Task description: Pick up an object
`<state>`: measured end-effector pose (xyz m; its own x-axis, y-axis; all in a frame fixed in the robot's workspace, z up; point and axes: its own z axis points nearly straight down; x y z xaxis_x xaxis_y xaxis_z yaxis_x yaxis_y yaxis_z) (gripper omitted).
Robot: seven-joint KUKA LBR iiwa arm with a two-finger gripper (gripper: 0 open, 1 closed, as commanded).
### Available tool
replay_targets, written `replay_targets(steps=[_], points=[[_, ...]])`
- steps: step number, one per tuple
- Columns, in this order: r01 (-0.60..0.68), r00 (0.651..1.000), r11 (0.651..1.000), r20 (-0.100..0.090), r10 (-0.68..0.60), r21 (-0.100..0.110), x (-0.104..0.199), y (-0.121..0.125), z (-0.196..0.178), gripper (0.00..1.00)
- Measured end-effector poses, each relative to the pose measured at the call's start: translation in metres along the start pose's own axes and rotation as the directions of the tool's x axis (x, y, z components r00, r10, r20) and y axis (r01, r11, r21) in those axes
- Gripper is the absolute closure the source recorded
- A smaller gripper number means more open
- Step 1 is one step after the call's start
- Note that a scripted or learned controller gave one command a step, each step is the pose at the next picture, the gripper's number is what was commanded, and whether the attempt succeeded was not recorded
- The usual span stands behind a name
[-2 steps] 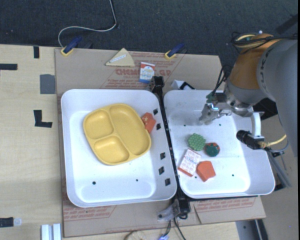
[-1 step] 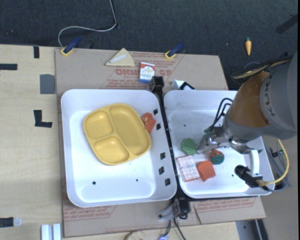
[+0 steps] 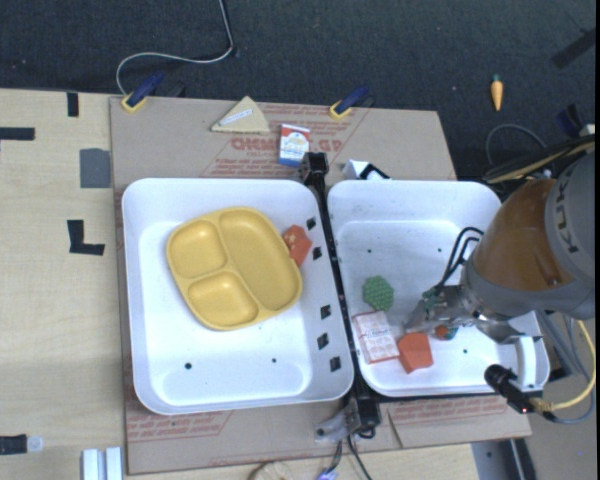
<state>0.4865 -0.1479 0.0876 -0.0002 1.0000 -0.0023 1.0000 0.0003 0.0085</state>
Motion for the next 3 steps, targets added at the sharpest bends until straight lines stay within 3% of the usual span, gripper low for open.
replay_targets(steps=[1,2,3], points=[[0.000,1.000,1.000,-0.002,0.000,0.001,0.001,0.000,-0.009,1.00],[0.003,1.000,1.000,-0.003,-0.003,0.008,0.066,0.046,-0.097,1.00],[0.002,1.000,1.000,-0.003,-0.001,0.010,0.066,0.045,-0.096,0.00]])
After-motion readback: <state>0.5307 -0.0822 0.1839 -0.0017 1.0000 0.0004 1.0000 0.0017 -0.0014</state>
